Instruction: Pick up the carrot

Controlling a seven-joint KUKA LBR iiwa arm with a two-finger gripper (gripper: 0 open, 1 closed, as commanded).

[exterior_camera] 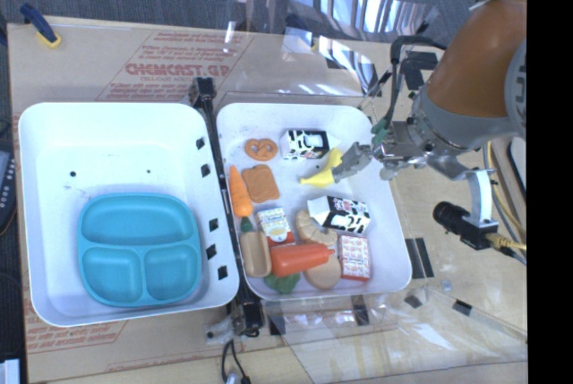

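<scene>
A desk [134, 73] covered in brown cardboard with red printed lettering carries two shallow white plastic bins with rounded corners, side by side. The left bin [54, 149] holds a smooth, glossy blue plate [139, 248] with three compartments.

The right bin [389, 243] is crowded with toy food. The carrot [239, 192], a slim orange cone, lies along the bin's left wall with its narrow tip pointing away from the camera. Just beside it sits a flat brown square like a slice of toast [261, 183], and above that a small twisted pretzel [260, 149]. Two boxy cartons [305, 143] with black and white cow patches lie in the bin, one near the far wall and one near the middle. A curved yellow banana [324, 173] rests between them. Toward the near wall lies a larger orange-red sausage shape [299, 259], a tan bun, and a small red-patterned packet [354, 257].

The grey arm with its rounded orange band reaches in from the right. Its tool [356, 158] hangs over the bin's right side near the banana; whether it is open or closed cannot be told.
</scene>
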